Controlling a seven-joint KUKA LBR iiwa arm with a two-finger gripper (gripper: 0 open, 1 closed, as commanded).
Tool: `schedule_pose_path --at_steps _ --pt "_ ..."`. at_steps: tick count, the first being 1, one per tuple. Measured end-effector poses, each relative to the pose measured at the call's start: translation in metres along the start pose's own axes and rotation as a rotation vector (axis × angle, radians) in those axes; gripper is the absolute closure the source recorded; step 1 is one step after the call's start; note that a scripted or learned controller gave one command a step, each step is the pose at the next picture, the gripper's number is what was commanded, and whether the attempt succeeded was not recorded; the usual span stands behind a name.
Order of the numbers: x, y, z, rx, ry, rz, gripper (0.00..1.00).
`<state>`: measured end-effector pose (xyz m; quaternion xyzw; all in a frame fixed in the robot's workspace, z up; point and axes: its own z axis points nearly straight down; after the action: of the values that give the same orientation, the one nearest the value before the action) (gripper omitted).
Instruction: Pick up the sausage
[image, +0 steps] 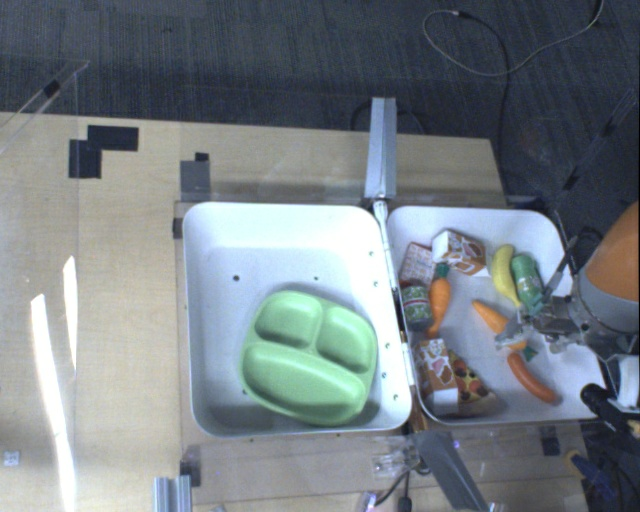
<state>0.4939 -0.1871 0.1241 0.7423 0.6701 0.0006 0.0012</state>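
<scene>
While the claw (527, 338) hovers just above the sausage (532, 379) in the right bin (560, 235), finger state unclear; sausage lies on bin floor, pickup not yet done.

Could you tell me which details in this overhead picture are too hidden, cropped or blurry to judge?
- Tool: small and blurred over the right bin; its finger state is unreadable.
- Sausage: whether the tool touches its upper end cannot be told.
- Arm: cut off by the right edge.
- Packets: print too small to read.
- Green plate: the contents of its compartments are not clear.
</scene>
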Motion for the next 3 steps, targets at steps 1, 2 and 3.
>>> schedule_pose_path --at_steps 1,2,3 --pt "-0.014 -0.002 0.036 -0.006 0.001 -0.140 0.00" --pt "-0.015 0.029 0.016 -0.002 0.000 -0.296 0.00" --pt "-0.019 0.000 0.036 -0.011 -0.002 -0.353 0.00"
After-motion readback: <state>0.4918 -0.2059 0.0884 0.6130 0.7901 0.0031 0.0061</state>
